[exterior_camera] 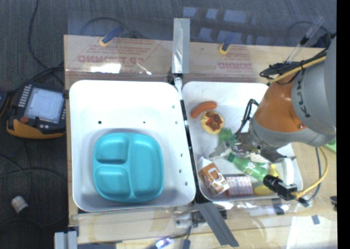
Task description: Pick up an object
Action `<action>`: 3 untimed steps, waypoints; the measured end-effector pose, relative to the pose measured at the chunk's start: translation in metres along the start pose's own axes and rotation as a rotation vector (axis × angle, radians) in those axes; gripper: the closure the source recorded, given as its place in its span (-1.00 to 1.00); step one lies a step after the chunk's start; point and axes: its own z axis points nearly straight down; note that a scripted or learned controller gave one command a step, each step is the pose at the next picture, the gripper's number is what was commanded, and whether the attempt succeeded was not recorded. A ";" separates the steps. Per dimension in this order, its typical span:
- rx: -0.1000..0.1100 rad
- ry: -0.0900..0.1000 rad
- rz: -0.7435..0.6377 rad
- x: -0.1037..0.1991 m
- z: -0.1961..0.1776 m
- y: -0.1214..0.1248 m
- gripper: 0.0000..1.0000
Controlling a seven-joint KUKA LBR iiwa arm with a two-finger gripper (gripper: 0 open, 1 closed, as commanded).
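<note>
Over the right bin: grey arm with the orange band reaches in, its jaws (pixel 236 146) low among the clutter
Jaws' state: cannot tell, the wrist hides how they stand, and nothing shows plainly between them
Nearest thing: green plastic bottle with a pale label (pixel 249 164), lying on its side just beside and below the jaws; likely the one to take
How it will handle: judged light, stiff, rather smooth and rounded, so it may roll or slip; best taken across the middle of its body
Beyond the jaws: small round toy pizza with red topping (pixel 212 122) and orange toy sausage (pixel 203 108), both likely light and hard
Below the jaws: brown printed packet (pixel 213 180) beside a dark-wrapped bar (pixel 238 185), flat and harder to pinch
Far from the jaws: teal divided plastic plate (pixel 128 166) in the left white bin (pixel 82 100)
Worktop: pale board (pixel 246 62) under both bins
</note>
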 end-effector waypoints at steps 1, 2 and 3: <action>0.001 -0.001 -0.019 -0.028 -0.031 -0.027 -1.00; 0.001 -0.001 -0.019 -0.028 -0.031 -0.027 -1.00; -0.010 -0.006 -0.045 0.005 0.014 0.021 -1.00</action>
